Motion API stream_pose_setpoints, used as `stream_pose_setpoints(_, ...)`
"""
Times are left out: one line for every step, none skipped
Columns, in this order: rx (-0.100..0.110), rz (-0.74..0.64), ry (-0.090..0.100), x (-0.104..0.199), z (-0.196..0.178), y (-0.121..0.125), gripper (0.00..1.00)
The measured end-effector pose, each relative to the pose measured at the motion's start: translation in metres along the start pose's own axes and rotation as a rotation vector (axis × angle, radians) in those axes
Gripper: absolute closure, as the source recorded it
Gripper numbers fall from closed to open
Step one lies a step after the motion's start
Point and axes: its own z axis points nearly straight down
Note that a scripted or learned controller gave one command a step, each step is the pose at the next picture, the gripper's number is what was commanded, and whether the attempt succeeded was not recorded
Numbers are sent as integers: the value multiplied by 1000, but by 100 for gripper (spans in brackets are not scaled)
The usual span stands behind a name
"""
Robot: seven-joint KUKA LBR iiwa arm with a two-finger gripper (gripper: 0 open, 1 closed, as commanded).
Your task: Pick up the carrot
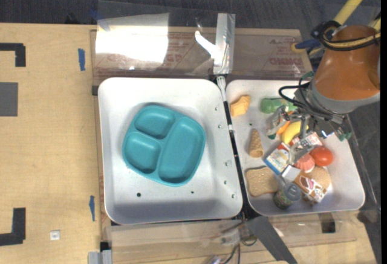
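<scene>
The arm's orange band [349,69] hangs over the right bin [357,193] at its upper right. Below it the dark gripper [302,119] is down among a pile of toy food. A small orange piece with a green top, which looks like the carrot [275,129], lies just left of the gripper, beside a yellow banana-like piece [291,132]. The gripper's tip is partly hidden by the wrist and the clutter, and I cannot tell whether it touches the carrot.
In the right bin are an orange chunk [240,105], a green piece [269,104], a cone [256,143], a bread slice [261,181], a small carton [277,159] and a tomato [323,156]. The left bin [115,190] holds a teal divided plate [164,144].
</scene>
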Motion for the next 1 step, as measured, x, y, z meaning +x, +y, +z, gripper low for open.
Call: stream_pose_setpoints(5,123,-11,-18,43,-27,0)
